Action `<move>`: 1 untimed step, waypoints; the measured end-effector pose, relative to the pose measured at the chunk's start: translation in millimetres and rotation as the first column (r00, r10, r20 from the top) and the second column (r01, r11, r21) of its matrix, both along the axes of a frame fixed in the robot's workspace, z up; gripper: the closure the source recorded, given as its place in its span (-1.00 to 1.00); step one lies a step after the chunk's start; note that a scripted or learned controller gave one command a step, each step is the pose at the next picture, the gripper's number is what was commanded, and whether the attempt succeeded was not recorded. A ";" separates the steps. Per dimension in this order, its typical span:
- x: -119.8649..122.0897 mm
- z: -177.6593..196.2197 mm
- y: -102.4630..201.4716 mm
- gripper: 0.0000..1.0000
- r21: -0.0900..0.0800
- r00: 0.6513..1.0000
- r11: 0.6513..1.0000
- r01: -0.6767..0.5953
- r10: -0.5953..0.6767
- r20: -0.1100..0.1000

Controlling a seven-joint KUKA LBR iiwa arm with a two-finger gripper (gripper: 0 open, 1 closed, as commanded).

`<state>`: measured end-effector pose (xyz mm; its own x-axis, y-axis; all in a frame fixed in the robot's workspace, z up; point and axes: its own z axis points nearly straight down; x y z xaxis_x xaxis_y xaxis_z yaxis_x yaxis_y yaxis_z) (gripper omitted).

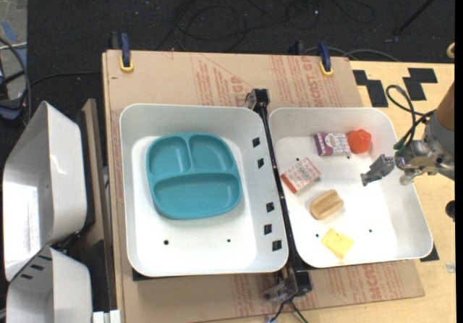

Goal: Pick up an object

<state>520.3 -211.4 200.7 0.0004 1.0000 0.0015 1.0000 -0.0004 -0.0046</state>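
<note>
My gripper [391,172] hangs over the right part of the right bin [405,231], reaching in from the right. It is open and nothing sits between its fingers [376,169]. Left of it lie a red round object [359,141] and a purple carton [330,143] near the bin's back. A small red and white box [300,174] lies further left. A tan bun [326,205] sits in the middle and a yellow wedge [337,242] near the front edge. The gripper touches none of them.
The left bin [137,169] holds a teal divided plate [194,174]. A black divider [273,191] runs between the two bins. Both bins rest on a cardboard sheet [217,75] held by clamps. White tubs [40,177] stand off the bench to the left.
</note>
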 end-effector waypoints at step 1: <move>-3.5 -64.2 1.7 -1.00 0.001 1.000 1.000 0.001 -0.001 -0.002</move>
